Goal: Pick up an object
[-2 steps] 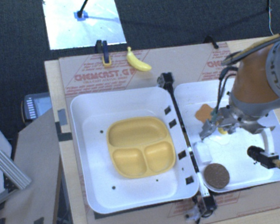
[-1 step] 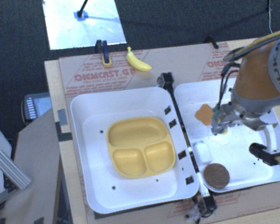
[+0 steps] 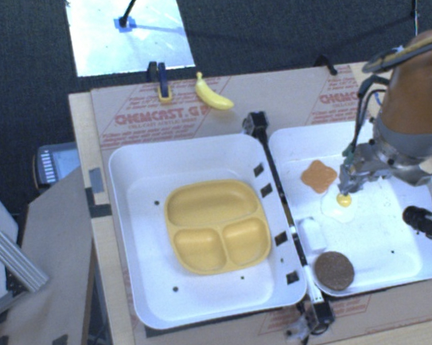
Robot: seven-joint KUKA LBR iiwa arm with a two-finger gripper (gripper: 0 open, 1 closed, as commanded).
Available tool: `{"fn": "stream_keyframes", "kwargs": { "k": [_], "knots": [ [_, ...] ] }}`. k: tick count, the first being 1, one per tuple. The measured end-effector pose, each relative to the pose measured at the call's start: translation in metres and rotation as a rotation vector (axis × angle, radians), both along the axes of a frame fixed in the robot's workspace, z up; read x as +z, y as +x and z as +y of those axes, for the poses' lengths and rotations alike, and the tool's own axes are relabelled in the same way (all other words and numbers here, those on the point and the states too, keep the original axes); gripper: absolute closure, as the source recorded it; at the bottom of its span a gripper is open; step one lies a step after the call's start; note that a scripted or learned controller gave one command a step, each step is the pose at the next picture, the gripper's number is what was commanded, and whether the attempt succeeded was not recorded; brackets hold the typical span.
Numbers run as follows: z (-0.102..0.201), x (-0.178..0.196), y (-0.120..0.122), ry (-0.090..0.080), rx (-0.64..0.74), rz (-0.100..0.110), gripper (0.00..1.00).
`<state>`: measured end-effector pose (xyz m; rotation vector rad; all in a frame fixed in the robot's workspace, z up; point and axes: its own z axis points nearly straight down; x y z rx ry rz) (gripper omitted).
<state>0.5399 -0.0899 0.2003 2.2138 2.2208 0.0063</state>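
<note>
Fingers (image 3: 349,185) of the gripper (image 3: 352,182) are seen low over the right bin (image 3: 430,256), but their tips merge into a dark cluster of metal and cabling, so whether they are spread or closed cannot be told. Just below them a small yellow object (image 3: 344,201) is seen on a pale, round white patch (image 3: 339,209) that is hard to separate from the bin floor; contact between it and the fingers cannot be made out. An orange, wavy-edged piece (image 3: 318,176) lies just to the left of the gripper, a white block (image 3: 312,234) is barely distinguished near the divider, and a brown disc (image 3: 334,270) rests at the near corner. The arm (image 3: 422,101) is cut off at the right edge. In the left bin (image 3: 142,243) a yellow compartment tray (image 3: 214,226) is set. A banana (image 3: 212,95) lies on the counter (image 3: 292,92) behind the bins.
</note>
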Motion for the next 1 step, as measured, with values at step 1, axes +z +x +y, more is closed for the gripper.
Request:
{"fn": "stream_keyframes", "kwargs": {
  "k": [1],
  "knots": [
    [-0.0073, 0.0622, 0.0035, -0.001, 0.0, -0.002, 1.0]
  ]
}}
